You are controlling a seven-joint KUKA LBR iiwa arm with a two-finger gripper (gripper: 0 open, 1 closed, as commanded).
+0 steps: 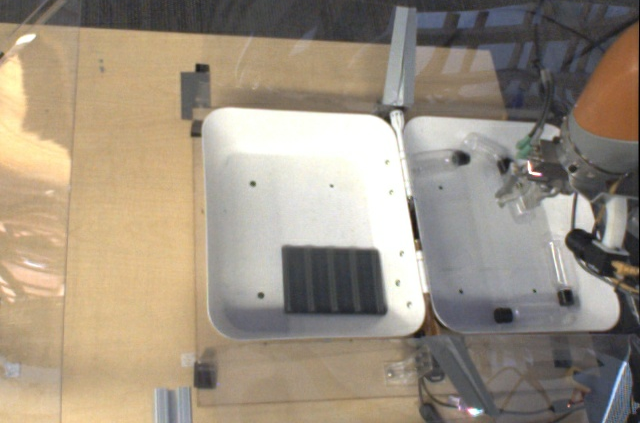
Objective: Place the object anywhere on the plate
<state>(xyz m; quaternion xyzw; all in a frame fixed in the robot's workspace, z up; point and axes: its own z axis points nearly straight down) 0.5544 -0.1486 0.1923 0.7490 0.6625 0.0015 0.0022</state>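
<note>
Two white bins sit side by side on my bench, and I see the claw (520,181) low over the right bin (470,306), near its far right part. I cannot tell whether the claw is released or clenched; the metal parts blur together there, and I make out nothing between them. The arm (610,101), grey with its orange band, comes in from the right edge.

The left bin (240,141) contains a dark ribbed plate (333,280), lying flat near its front wall, a little right of centre. In the right bin I see a small dark object (503,315) by the front wall and another small dark piece (462,158) near the back, well apart from the plate.
</note>
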